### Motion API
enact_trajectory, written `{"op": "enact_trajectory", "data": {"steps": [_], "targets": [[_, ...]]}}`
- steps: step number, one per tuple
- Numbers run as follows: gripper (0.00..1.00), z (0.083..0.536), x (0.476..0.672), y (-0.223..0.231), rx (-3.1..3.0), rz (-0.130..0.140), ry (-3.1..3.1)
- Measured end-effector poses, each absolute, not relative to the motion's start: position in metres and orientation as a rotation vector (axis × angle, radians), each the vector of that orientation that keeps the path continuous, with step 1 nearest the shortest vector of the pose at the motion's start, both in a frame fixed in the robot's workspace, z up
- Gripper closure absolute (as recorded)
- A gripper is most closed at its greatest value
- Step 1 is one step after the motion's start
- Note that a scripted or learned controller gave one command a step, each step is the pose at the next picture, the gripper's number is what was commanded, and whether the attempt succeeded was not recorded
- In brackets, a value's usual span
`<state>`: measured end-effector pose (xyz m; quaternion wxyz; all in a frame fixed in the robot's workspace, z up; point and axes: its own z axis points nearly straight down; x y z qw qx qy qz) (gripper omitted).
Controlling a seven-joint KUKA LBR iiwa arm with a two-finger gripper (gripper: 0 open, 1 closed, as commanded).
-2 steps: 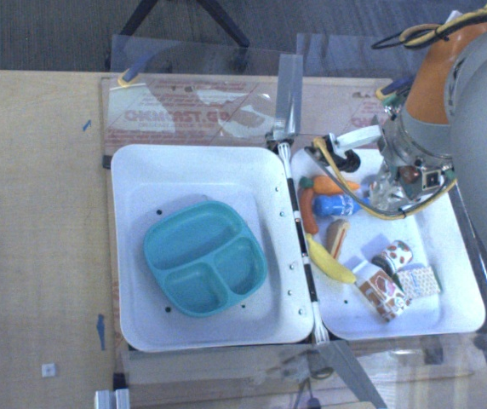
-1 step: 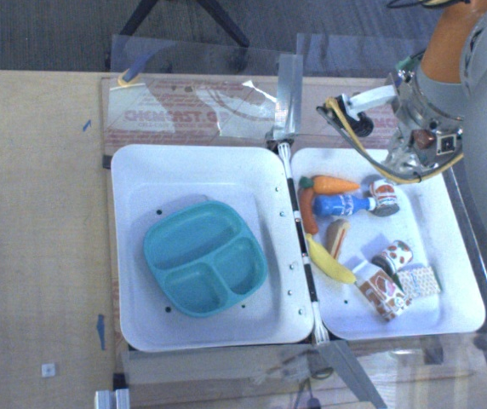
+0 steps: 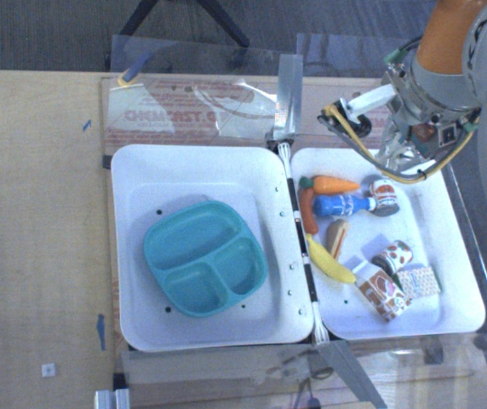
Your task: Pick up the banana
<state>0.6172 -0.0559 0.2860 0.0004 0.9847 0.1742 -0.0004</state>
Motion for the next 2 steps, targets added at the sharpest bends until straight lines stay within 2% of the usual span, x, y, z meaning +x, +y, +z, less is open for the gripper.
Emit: {"op": "enact_trajectory", "data": {"steps": [1,2], "targets": [[1.00,0.276,0.588,-0.069,3.025,-0.007,0.857],[1.00,0.208,0.585,-0.058,3.094,-0.008,0.563]]}}
